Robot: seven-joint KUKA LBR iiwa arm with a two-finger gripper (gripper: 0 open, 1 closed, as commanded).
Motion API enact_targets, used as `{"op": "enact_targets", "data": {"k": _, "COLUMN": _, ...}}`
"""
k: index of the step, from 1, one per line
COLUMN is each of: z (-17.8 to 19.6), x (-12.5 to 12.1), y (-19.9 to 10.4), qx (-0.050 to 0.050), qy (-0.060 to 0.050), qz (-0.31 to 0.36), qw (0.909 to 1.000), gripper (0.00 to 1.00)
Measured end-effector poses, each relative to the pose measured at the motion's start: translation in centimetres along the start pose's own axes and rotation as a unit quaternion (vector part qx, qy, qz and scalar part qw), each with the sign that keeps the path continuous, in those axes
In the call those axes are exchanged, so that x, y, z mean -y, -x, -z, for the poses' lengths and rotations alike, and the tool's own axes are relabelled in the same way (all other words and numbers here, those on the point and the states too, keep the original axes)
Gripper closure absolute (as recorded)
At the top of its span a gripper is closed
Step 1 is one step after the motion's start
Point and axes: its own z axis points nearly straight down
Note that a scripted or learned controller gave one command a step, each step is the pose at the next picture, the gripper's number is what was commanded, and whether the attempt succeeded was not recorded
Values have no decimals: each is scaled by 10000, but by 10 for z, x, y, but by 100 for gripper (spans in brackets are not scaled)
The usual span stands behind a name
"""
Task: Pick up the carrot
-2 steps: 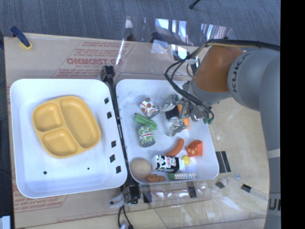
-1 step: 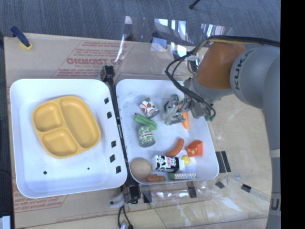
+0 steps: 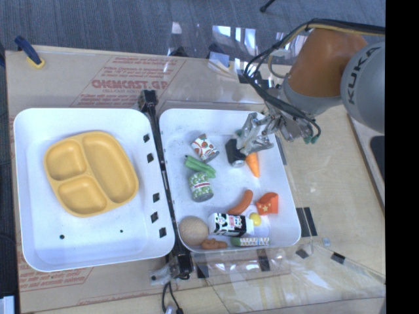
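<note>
Orange carrot [image 3: 253, 164] lies in the right bin [image 3: 171, 175] near its right wall, directly under the gripper [image 3: 252, 139]; whether the fingers are spread or pinching, I cannot tell. Nearby: one green pod [image 3: 200, 165], two cans [image 3: 204, 148], one sausage [image 3: 240, 201]. Left bin [image 3: 26, 195]: one yellow tray [image 3: 90, 173].

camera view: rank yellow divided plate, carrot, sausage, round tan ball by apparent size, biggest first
1. yellow divided plate, by far the largest.
2. round tan ball.
3. sausage and carrot: similar length and thickness, too close to rank; the carrot's top sits under the gripper.
</note>
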Motion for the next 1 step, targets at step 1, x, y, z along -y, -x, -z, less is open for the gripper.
{"op": "enact_targets", "data": {"k": 1, "z": -5, "x": -9, "y": -29, "qx": -43, "qy": 26, "qz": -157, "qw": 9999, "gripper": 100}}
